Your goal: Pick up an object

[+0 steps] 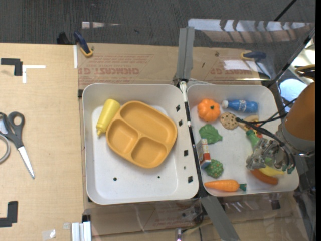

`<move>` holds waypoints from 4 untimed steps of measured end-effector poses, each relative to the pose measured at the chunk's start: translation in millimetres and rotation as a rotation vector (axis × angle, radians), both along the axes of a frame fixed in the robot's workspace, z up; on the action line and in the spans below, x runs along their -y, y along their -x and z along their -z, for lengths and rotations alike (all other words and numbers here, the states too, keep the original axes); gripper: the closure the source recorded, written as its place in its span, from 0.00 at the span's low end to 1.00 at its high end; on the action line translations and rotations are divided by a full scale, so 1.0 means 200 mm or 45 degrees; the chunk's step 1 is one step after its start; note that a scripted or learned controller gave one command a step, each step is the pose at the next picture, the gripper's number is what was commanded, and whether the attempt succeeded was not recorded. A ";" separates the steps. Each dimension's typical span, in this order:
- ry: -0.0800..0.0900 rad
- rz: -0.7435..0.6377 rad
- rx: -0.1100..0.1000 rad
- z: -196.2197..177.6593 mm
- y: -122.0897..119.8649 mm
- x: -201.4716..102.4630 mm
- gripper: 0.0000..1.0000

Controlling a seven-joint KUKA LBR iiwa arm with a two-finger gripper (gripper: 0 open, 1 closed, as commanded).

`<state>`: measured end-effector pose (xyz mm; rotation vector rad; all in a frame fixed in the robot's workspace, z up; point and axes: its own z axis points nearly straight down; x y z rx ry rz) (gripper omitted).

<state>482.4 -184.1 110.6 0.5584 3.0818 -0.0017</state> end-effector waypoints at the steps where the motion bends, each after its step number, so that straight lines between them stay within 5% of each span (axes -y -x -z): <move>1: -0.004 -0.017 -0.011 0.10 0.02 -0.35 1.00; 2: 0.005 -0.015 0.021 0.07 -0.01 -0.33 0.00; 3: -0.003 0.042 -0.008 0.09 -0.43 -0.25 0.00; 4: -0.002 -0.088 -0.003 0.08 -0.80 -0.45 0.00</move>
